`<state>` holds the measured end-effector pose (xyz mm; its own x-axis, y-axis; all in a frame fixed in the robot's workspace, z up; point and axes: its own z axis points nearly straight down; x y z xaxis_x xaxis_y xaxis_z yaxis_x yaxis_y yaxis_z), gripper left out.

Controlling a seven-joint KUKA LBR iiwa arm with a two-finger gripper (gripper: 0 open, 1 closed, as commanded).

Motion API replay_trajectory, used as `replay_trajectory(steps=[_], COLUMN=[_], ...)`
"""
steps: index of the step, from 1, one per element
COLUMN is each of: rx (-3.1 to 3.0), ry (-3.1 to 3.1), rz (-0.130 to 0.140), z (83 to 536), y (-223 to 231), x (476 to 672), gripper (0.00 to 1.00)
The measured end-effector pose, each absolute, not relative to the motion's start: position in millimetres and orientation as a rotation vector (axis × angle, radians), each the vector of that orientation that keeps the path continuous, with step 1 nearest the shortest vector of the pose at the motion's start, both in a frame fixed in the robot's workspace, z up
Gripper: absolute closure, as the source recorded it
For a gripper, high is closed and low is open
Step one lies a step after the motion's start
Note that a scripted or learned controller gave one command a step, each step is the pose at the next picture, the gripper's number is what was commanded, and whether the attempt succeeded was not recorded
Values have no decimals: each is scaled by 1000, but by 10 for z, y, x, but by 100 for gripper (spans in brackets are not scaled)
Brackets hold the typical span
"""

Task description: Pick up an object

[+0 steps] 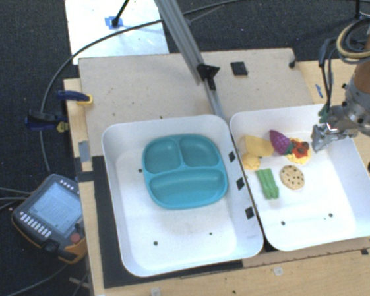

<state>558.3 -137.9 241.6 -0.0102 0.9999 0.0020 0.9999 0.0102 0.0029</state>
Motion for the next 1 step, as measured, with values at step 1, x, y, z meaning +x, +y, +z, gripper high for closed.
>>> replay_trajectory(steps=[1], rx=[2210], ry=[2235], rz=[4], z=[2431], y=[-769], x=[5433], gripper=[100])
